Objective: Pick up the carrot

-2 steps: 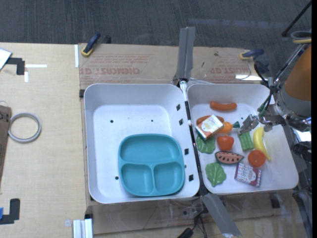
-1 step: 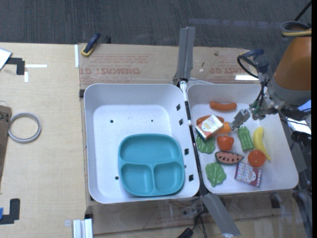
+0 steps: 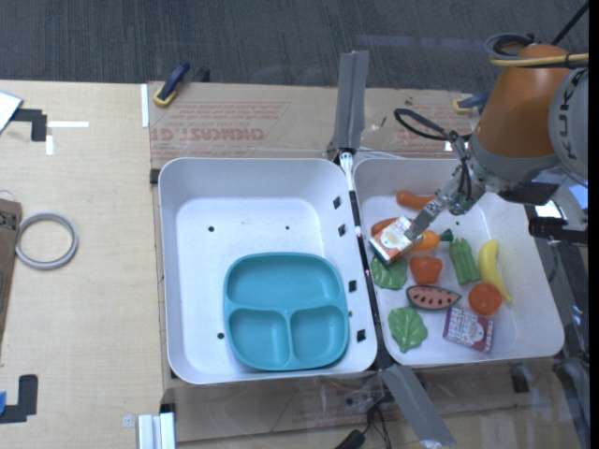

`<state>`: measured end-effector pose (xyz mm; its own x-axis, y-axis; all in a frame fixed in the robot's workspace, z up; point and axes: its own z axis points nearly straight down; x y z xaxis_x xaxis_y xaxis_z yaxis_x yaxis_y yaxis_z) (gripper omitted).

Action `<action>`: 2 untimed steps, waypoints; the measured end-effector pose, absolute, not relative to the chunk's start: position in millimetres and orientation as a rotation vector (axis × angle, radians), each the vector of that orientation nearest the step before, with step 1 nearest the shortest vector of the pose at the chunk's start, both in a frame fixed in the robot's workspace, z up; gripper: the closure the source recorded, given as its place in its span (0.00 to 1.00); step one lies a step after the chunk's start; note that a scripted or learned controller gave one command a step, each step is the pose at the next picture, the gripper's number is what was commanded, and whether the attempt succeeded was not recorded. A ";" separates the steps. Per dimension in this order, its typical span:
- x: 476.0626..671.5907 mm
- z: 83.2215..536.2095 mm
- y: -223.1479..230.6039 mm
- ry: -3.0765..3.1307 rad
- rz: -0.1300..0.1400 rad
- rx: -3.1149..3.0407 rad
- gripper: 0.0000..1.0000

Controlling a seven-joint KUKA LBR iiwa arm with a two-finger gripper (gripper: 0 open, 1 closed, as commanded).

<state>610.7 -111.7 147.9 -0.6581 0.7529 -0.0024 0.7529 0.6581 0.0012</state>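
The carrot [image 3: 412,198] is a short orange stick lying near the back wall of the right bin [image 3: 538,340]. My gripper [image 3: 410,230] reaches down and left from the orange-banded wrist, and its tip sits just in front of the carrot. The tip is right over a small white and red carton [image 3: 391,241]. A round orange piece [image 3: 428,241] lies against the tip on its right side. The carrot rests on the bin floor, apart from the gripper. The gripper's tip blends into the carton, so its state is unclear.
The right bin also holds a green leaf [image 3: 387,272], a tomato [image 3: 426,269], a watermelon slice [image 3: 433,297], a green vegetable [image 3: 463,260], a banana [image 3: 491,265] and a red box [image 3: 468,329]. A teal divided plate [image 3: 285,311] lies in the left bin [image 3: 187,251].
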 end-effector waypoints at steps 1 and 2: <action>602.2 101.9 -108.7 2.941 0.008 1.077 0.00; 590.8 275.0 -48.7 3.014 0.001 0.872 0.00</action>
<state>590.8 -48.7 275.0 -0.8455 0.5340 -0.0034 0.5340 0.8455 0.0013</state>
